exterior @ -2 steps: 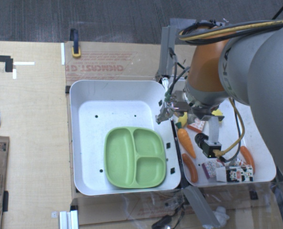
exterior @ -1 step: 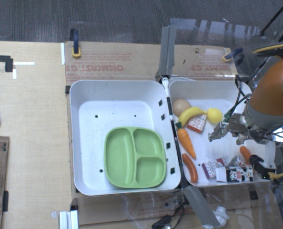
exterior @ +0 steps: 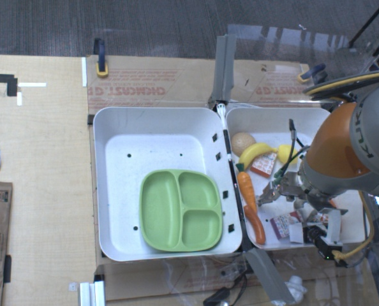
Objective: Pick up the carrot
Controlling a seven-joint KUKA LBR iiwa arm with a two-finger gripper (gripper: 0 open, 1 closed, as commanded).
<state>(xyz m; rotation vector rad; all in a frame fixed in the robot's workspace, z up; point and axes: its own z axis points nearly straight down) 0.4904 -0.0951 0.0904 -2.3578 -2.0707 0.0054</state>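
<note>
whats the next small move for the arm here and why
Probably shift the pincer left and down over the carrot. The carrot lies untouched along the right bin's left wall, and the pincer sits just right of its middle, so centring comes before any grasp.

Wooden bench (exterior: pixel 43 171) bearing two white bins (exterior: pixel 106 190) side by side

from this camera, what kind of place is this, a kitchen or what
Probably a robot lab test bench, not a kitchen: an industrial arm reaches over two white bins, toy-like food such as a carrot and banana lies inside, and clamps hold cardboard down.
</note>
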